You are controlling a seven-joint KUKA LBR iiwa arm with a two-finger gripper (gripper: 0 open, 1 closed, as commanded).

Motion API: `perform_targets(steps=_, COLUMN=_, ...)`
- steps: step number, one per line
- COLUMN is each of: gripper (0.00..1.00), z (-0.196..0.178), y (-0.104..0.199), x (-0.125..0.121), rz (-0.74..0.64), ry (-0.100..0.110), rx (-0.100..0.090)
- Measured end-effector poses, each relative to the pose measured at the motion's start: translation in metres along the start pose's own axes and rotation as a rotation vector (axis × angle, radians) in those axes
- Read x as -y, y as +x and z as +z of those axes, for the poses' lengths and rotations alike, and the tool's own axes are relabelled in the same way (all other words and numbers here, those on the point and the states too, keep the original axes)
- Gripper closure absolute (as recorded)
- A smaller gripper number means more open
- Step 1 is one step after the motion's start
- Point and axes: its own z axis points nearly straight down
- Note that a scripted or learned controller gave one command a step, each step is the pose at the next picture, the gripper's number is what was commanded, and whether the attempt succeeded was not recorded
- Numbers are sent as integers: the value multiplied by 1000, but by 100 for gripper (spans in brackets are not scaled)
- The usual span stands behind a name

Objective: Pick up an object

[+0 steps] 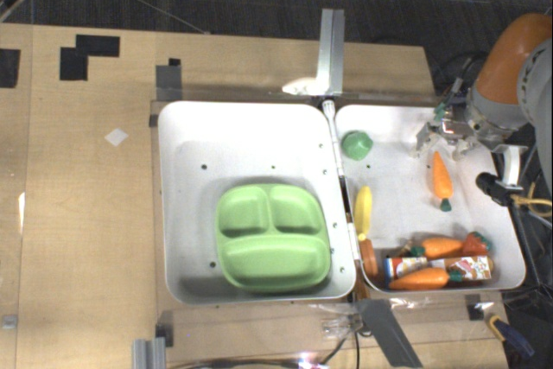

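My gripper (pixel 445 136) hangs over the far right part of the right bin (pixel 393 121), fingers spread open. An orange carrot with a dark green tip (pixel 441 177) lies on the bin floor just in front of the fingertips, its top end beneath them; nothing is held between the fingers. A small green ball (pixel 356 144) rests by the bin's left wall. A yellow banana (pixel 364 210) lies below it along the same wall.
Along the right bin's near wall lie two more carrots (pixel 425 278), a labelled bottle (pixel 449 267), a strawberry (pixel 476 242) and a brown item (pixel 369 258). The left bin (pixel 186 186) holds a green divided plate (pixel 273 236). The arm's orange band (pixel 510 65) looms at the right.
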Motion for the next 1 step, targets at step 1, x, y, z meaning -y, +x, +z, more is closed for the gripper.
perform_targets(steps=1, gripper=100, z=-14, y=2, x=-3, rz=-7, ry=-8, rx=2)
